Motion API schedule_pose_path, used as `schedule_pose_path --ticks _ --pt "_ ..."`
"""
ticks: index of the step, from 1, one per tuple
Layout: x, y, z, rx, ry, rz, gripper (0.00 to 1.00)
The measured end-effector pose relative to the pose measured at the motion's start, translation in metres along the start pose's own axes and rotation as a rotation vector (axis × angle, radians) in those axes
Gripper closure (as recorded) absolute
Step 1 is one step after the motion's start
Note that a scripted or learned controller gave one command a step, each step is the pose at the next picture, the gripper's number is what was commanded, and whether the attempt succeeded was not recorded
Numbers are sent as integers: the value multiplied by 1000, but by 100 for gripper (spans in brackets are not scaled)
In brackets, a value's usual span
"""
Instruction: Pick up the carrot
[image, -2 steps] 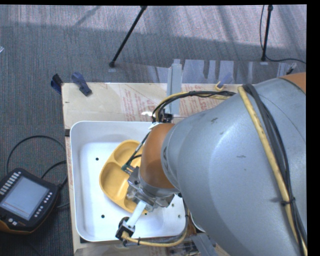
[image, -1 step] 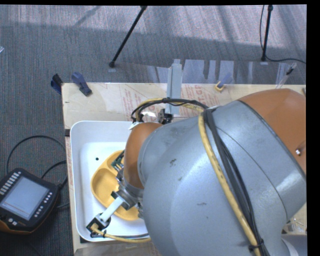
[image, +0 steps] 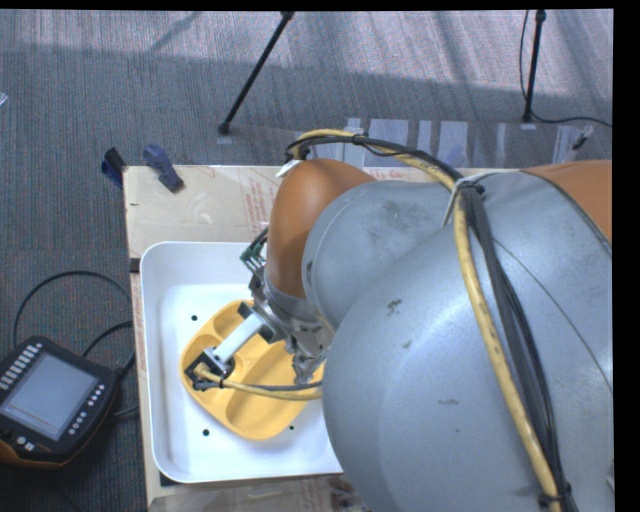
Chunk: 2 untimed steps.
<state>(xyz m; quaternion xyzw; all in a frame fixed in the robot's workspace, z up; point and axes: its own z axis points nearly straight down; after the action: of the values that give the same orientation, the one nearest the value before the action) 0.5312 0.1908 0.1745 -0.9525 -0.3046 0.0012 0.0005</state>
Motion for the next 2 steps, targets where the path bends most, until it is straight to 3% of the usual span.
schedule_pose_path --ticks 1,2 --pt "-7 51 -100 -2 3 -96 0" --pt "-7 45 -103 3 -13 -107 100"
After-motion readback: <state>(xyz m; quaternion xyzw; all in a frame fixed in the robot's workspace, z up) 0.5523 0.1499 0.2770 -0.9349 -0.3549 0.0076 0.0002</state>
